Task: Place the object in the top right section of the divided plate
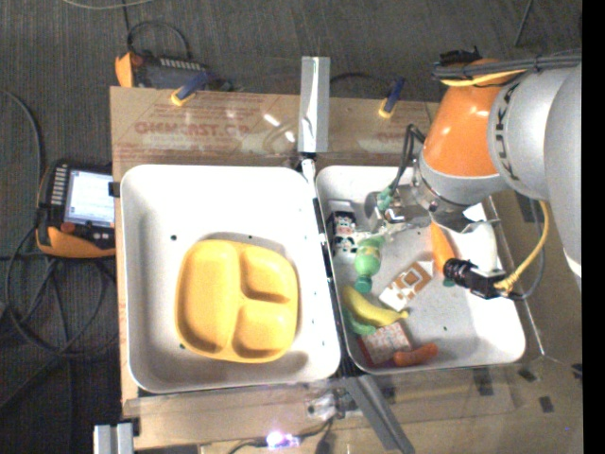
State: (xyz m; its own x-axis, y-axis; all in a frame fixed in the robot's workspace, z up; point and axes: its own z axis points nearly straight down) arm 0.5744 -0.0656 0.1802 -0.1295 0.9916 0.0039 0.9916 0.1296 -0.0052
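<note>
The divided plate (239, 299) is a yellow, rounded-square tray with three hollows: one long section down its left side and two smaller ones stacked on its right. It lies flat in the left bin (151, 206), slightly turned, near that bin's middle.

Right of the divided plate, across the rims where the bins meet, the right bin (492, 339) holds a loose heap of small things. Nearest the plate a yellow banana (371, 307) lies aslant, with a green piece (357, 325) under its lower end. Just above the banana sits a green rounded item (366, 259). Right of the banana is a white and brown card or packet (408, 285); its printing is too small to read. Below the banana a red-patterned flat item (381, 346) touches an orange-red carrot-like stick (416, 355). A second orange stick (441, 241) stands farther right of the plate.

The gripper (386, 211) hangs over the upper part of the right bin, above the green rounded item, on the arm (506, 121) bearing "KUKA" lettering sideways. I cannot tell whether it is spread or closed.

Above the plate, beyond the bins, brown cardboard (213, 126) carries faded red lettering that I cannot read.
</note>
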